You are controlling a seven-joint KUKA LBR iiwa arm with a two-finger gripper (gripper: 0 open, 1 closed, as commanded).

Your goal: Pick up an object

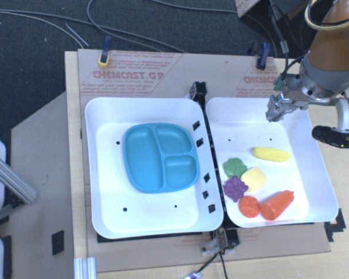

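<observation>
Lying below the end effector point(277, 108), a corn cob point(271, 154).

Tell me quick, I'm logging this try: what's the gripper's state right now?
Gripper: over the far edge of the right bin, nothing visible between its fingers; open or shut cannot be told.

Robotics lab — clamped cardboard bench point(134, 74), twin white bins point(99, 156), loose cables point(104, 4) — toy food point(271, 154)

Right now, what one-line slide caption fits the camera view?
Gripper hovers over the right bin's far edge, above toy foods; blue tray in left bin.
</observation>
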